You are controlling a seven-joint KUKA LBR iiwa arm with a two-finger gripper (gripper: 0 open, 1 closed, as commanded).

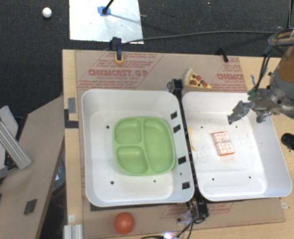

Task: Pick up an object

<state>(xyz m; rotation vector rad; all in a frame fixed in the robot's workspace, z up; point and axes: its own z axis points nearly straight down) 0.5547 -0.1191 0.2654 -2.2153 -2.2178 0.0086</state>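
Observation:
A small pink-and-white packet (pixel 223 143) lies flat near the middle of the right white bin (pixel 266 183). My gripper (pixel 248 112) hangs over the bin's far right part, up and to the right of the packet and apart from it. Its two fingers (pixel 235 115) are spread, with nothing between them. A green divided plate (pixel 143 145) rests in the left white bin (pixel 99 183).
A toy pizza slice (pixel 197 79) lies on the board behind the bins. A red-orange ball (pixel 123 222) sits in front of the left bin. Black clips line the seam between the bins. A cable crosses the back of the bench.

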